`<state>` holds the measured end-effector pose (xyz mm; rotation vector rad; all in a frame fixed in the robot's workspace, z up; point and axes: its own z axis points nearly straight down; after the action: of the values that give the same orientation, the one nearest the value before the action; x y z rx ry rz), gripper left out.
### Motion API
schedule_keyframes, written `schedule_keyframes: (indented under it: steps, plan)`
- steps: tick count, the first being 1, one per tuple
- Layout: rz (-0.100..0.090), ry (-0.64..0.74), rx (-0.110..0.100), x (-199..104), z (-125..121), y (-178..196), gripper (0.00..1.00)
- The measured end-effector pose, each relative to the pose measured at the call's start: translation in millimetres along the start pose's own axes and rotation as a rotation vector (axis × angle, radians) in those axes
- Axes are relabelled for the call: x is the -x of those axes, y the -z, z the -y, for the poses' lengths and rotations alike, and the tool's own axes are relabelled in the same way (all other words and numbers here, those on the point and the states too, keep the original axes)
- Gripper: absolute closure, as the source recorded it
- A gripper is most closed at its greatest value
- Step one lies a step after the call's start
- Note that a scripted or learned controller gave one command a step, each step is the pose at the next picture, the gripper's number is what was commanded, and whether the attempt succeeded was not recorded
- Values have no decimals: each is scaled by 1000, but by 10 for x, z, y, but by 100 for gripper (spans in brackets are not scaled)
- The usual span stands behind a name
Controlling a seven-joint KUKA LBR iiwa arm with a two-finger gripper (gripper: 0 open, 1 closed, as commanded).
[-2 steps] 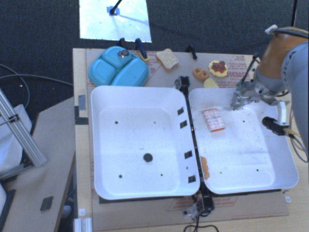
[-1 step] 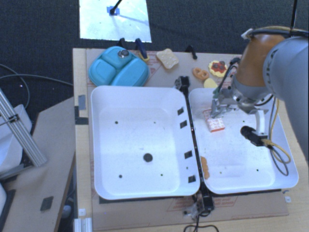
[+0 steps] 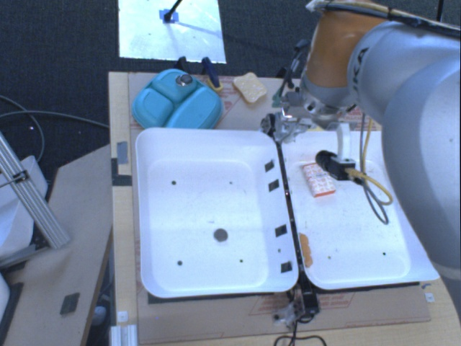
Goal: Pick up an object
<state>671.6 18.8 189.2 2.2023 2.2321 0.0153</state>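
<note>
Far left of frame: slanted aluminium extrusion rail (image 3: 32, 197), ribbed. Upper left: flat glossy pale sheet (image 3: 169, 16) on dark carpet. Below it, behind the bins, sits a blue plastic container (image 3: 176, 101), rounded, with moulded compartments and a small grey knob on top. Just right of it is a blue-handled tool (image 3: 211, 71), then a yellow sponge (image 3: 250, 87), squarish and porous-looking. Left bin (image 3: 187, 207): smooth white plastic, shallow, rounded corners, a few dark specks on the floor. It holds one candidate, a small flat grey disc (image 3: 220, 234), centre-bottom and well apart from the walls. Black square tabs (image 3: 274, 186) run down the seam where the two bins meet. The gripper (image 3: 284, 126), bare metal, hangs over the top end of that seam at the bins' upper rims; can't tell if the pincer is spread or pressed together. Right bin (image 3: 360, 244), same white tray, has a small rectangular red-and-white packet (image 3: 318, 179) in its upper left part. A thin orange strip (image 3: 305, 251) lies low against the seam-side wall. Grey arm (image 3: 410, 85), smooth casing with an orange band (image 3: 338, 38), comes in from the upper right.
</note>
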Motion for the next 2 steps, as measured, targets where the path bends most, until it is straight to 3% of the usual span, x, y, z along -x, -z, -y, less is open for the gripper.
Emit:
schedule_keyframes:
  steps: [1,2]
  plan:
    - [1,-7,-8,-305,23,-41,100]
    - [1,-6,-15,-569,731,-45,100]
